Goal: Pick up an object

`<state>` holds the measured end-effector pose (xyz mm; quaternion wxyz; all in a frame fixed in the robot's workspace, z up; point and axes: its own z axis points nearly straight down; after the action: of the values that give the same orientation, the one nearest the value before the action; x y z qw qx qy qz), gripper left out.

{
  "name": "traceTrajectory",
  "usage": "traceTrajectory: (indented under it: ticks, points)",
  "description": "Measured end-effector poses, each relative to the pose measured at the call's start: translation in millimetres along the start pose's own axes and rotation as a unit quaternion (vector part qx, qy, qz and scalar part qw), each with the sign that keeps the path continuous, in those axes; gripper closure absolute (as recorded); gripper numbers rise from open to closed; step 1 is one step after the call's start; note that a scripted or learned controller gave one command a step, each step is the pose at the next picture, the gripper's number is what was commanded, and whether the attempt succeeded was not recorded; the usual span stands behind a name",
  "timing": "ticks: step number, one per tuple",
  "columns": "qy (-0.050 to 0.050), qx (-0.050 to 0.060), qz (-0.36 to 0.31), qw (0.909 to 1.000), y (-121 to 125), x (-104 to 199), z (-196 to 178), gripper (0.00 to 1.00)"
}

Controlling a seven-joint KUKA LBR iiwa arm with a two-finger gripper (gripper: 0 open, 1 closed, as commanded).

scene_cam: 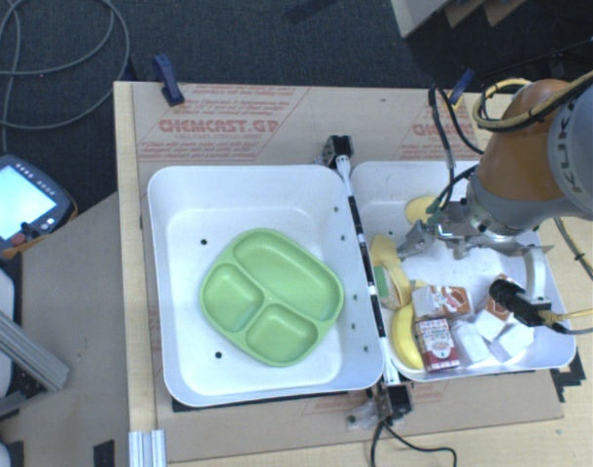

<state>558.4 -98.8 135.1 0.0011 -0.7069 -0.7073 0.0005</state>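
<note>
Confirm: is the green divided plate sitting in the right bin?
No, the green divided plate lies flat in the left bin, while the right bin holds bananas and small packets under the arm.

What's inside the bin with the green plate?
The left bin holds just the green plate, lying flat with three bare compartments. Whatever might be under the plate is covered, so that can't be seen.

One fixed camera looks down slantwise on both white bins (pixel 180 261) from above.
</note>
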Motion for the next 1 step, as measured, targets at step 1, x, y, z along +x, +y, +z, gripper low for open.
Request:
traceTrajectory:
  ticks: [1]
  points:
    - [0.000,-0.001,0.001,1.0000,-35.5,-36.0,50.9,0.00]
